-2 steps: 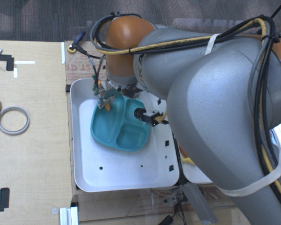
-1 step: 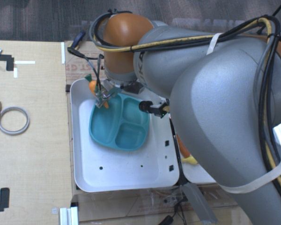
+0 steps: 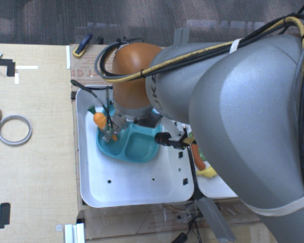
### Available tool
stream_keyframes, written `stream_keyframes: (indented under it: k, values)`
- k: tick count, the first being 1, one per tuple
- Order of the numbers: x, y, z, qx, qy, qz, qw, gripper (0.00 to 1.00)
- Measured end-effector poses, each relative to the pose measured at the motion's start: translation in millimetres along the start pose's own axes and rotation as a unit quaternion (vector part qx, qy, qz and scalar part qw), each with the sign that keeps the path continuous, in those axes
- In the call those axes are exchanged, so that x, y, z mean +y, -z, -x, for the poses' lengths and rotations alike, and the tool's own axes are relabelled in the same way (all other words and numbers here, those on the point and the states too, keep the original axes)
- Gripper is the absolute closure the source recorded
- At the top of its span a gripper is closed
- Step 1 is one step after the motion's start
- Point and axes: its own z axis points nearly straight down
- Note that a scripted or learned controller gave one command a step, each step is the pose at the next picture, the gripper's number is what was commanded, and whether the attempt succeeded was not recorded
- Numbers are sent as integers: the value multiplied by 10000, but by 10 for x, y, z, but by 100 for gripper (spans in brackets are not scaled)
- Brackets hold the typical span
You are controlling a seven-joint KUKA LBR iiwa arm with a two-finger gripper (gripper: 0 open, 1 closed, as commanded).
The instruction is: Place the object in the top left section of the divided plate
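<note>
Gripper [image 3: 110, 131] over plate [image 3: 134, 148] by bin's [image 3: 131, 191] left wall, beside carrot [image 3: 99, 118]; grip state unclear. Placement step; next: confirm release.

The arm [image 3: 243, 110] is a bulky, smooth grey shell of rounded segments, with a glossy orange band [image 3: 134, 75] above the wrist. Black and yellow cables [image 3: 202, 52] run along its top, tied by a white strap [image 3: 235, 46]. A pale stripe [image 3: 289, 206] rings its base.
</note>
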Motion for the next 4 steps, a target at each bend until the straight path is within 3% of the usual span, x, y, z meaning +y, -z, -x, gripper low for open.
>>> stream_keyframes:
  k: [1,2,3,4]
  values:
    - [188,759,142,-12,628,14,9980,100]
    - [-159,1464,286,-13,662,11,9978,100]
    - [-682,2899,510,-10,594,5,9982,100]
    - [-159,1948,-30,-2,432,-5,9991,100]
